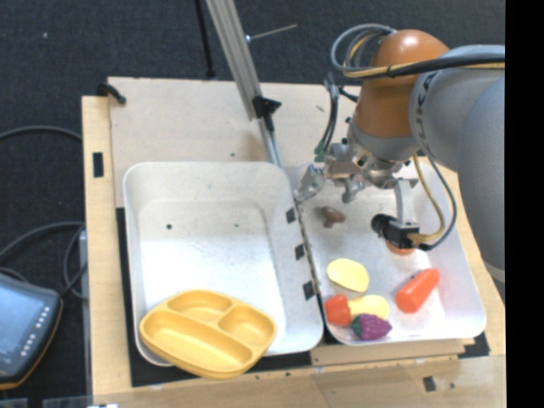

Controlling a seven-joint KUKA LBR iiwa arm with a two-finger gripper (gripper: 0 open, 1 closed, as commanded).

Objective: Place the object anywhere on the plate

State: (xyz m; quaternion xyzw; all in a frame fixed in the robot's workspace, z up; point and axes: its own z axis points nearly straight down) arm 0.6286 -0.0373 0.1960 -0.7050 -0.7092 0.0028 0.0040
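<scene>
Progress looks nil: the yellow plate (208, 331) in the left bin's (153, 185) near corner carries nothing. Candidate objects lie in the right bin (463, 308), where the end effector (327, 187) hovers released over a small brown piece (331, 217).

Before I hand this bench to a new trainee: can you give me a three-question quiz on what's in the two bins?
1. True or false: the yellow plate lies in the left bin.
2. Which item lies nearest the gripper? A carrot B brown piece C purple fruit
3. Fill in: the toy foods lie in the ____ bin.

Key: 1 true; 2 B; 3 right
</scene>
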